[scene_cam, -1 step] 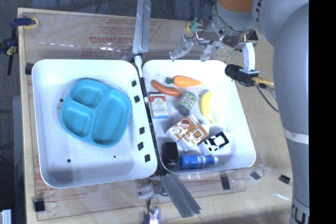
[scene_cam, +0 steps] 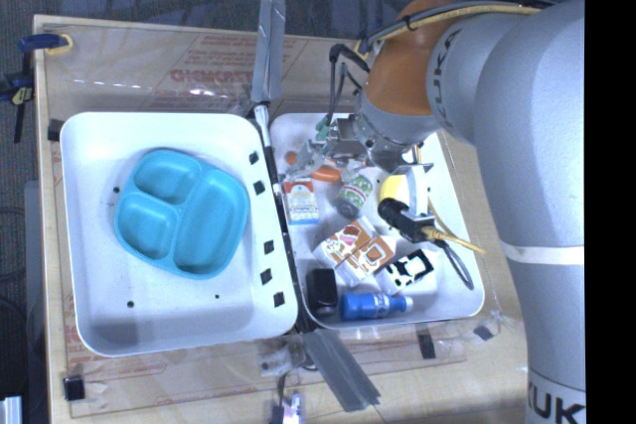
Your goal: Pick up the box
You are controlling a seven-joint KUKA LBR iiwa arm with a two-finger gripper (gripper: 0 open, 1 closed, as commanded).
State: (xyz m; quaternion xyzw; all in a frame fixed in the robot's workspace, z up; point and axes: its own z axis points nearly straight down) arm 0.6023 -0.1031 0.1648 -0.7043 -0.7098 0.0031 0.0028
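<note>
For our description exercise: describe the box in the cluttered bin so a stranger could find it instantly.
Start at the right-hand bin, the cluttered one. Near its middle lies the box, just above a blue bottle. Its orange, white and brown print sets it apart.

Right bin crowded, left bin roomy

Clutter packs the right bin (scene_cam: 467, 298); the arm (scene_cam: 477, 65) covers its far end. A blue tray (scene_cam: 184, 211) sits mid left bin (scene_cam: 89, 243), margins open.

arm: bulky smooth grey KUKA arm (scene_cam: 517, 164) | band: glossy orange ring (scene_cam: 402, 74) above wrist | cables: thin black cables (scene_cam: 343, 74) looping beside wrist | marking: dark "KUK" lettering (scene_cam: 556, 402) on lower casing
</note>
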